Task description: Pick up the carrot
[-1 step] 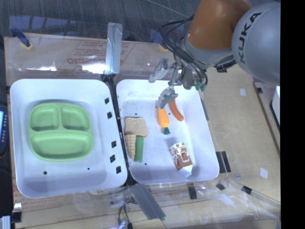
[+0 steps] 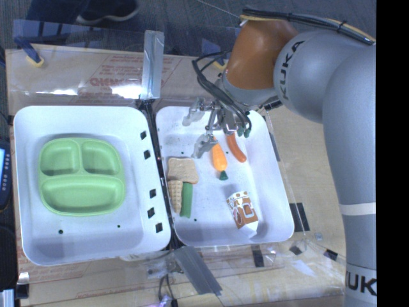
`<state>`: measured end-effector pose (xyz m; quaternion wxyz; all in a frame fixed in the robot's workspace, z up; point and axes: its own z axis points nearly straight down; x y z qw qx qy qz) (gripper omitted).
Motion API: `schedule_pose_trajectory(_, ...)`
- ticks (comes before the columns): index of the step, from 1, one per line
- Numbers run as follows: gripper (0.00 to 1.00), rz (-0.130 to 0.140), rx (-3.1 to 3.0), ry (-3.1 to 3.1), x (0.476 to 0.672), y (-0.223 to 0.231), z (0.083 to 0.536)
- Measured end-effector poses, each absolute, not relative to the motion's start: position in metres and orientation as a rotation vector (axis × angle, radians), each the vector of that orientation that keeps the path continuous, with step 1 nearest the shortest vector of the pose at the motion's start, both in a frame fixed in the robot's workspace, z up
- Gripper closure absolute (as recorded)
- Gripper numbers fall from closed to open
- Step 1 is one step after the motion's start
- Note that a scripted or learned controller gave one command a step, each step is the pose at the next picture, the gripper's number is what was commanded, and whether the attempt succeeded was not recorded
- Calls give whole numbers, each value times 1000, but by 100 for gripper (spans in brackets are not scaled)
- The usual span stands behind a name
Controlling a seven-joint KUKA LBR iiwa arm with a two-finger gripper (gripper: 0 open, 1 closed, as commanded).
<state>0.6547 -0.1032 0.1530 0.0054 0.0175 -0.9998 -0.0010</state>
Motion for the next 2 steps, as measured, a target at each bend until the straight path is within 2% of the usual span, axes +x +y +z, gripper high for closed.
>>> schedule_pose_trajectory(1,0,0,-296,-3124,657,-154,91)
schedule_pose_trajectory(2,100,1,-285,-3131,659,-152,105)
